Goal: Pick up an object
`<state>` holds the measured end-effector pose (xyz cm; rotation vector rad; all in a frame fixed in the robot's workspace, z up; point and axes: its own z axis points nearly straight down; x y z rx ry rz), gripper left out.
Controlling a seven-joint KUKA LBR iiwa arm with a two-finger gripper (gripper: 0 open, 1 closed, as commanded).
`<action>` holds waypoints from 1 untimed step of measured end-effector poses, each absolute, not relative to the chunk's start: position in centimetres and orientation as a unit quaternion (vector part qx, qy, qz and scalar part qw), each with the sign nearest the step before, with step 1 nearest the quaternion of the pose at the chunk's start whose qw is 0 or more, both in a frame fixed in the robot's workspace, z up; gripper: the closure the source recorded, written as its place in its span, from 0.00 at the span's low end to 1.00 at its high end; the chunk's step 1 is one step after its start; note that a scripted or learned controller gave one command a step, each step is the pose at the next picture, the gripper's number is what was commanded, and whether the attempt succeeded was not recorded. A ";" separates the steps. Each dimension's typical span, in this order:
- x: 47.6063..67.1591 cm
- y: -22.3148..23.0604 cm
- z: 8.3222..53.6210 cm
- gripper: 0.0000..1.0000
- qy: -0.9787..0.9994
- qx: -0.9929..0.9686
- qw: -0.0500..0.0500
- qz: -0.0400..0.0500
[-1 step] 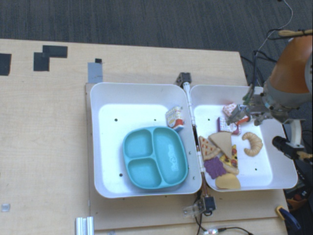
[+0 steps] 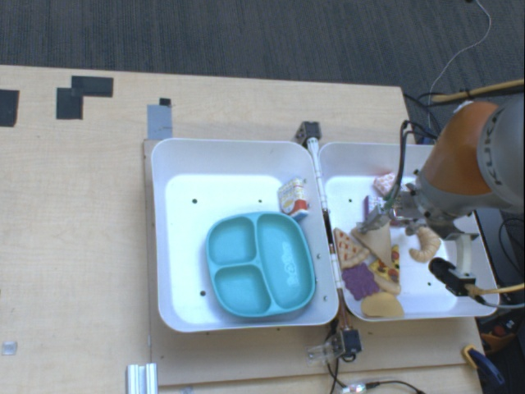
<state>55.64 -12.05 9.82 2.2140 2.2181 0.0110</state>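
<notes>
Turquoise divided plate (image 2: 261, 263), my landmark, lies flat in the left white bin (image 2: 176, 220) on the pale wooden bench (image 2: 74, 245), with its three compartments facing up. Just beyond the plate's far right corner, a small white-and-red packet (image 2: 293, 197) rests on the same bin's floor, close to the wall shared with the right white bin (image 2: 484, 302).

Across that wall, to the right of the plate, I see the loose items any of which could be picked:
- A toy pizza slice (image 2: 350, 249) lies nearest the plate.
- A purple piece (image 2: 359, 281) lies just nearer the camera than the slice.
- A tan rounded piece (image 2: 382, 304) sits by the bin's near wall, further from the plate than the purple one.
- A tan wedge (image 2: 381, 243) with yellow and red at its near end lies beside the slice, on the side away from the plate.
- A toy croissant (image 2: 425, 243) lies further right still.
- A pink item (image 2: 384, 183) sits toward the far wall.

The hand (image 2: 376, 217) hangs low in the right bin, right of the plate, at the far tip of the tan wedge. The grey arm with its orange band (image 2: 455, 150) reaches in from further right. I cannot tell whether the hand is released, clenched or grasping anything.
</notes>
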 end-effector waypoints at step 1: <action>49.3 -10.0 9.0 0.00 0.708 0.707 0.008 0.006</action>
